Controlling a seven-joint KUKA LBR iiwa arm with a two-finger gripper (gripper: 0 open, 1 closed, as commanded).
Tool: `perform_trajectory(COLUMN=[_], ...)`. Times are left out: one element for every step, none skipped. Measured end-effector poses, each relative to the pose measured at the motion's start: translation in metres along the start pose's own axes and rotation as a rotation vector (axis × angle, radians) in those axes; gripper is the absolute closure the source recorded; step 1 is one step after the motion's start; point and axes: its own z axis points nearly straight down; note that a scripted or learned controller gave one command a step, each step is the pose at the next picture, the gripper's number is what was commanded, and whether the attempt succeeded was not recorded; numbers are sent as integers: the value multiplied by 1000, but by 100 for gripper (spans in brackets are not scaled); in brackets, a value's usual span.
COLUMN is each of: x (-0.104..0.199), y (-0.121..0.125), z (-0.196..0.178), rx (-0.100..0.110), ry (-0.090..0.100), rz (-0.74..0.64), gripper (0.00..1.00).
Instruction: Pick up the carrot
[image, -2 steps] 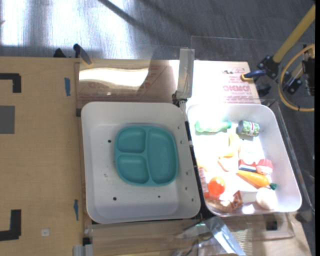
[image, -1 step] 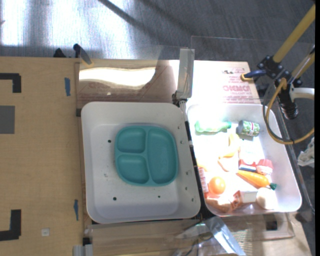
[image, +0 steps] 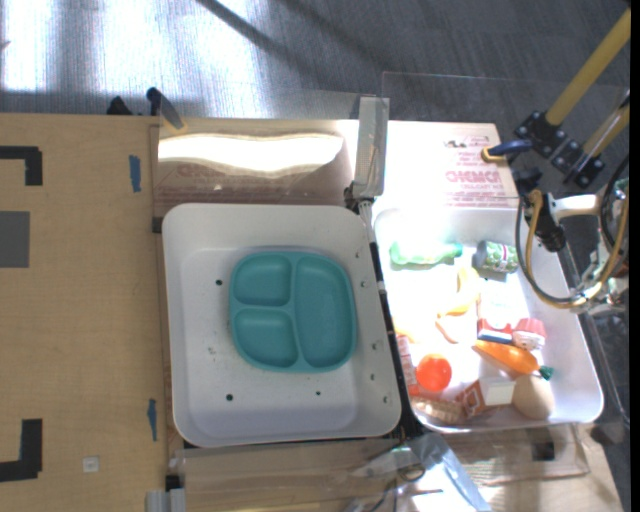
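Inside the right bin (image: 585, 375), the orange carrot (image: 507, 355) lies w/ its green tip pointing lower right, just above a beige egg (image: 533, 398) and right of a red tomato (image: 434, 373). Left bin (image: 190, 250) holds a teal divided plate (image: 293, 309). Gripper state: cannot tell.

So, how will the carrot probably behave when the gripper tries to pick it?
The carrot looks like smooth, tapered plastic, so probably stiff, light, maybe slippery. It lies across other toys beside the egg, so it may roll or shift when touched.
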Motion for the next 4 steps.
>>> perform_trajectory(x=[19, 30, 39, 92], y=[-4, -42, -6, -19], z=[32, 62, -15, -172], rx=[2, -2, -2, -1], ry=[-1, -6, 7, 12], rz=[-1, 122, 4, 25], gripper=[100, 100, 100, 100])
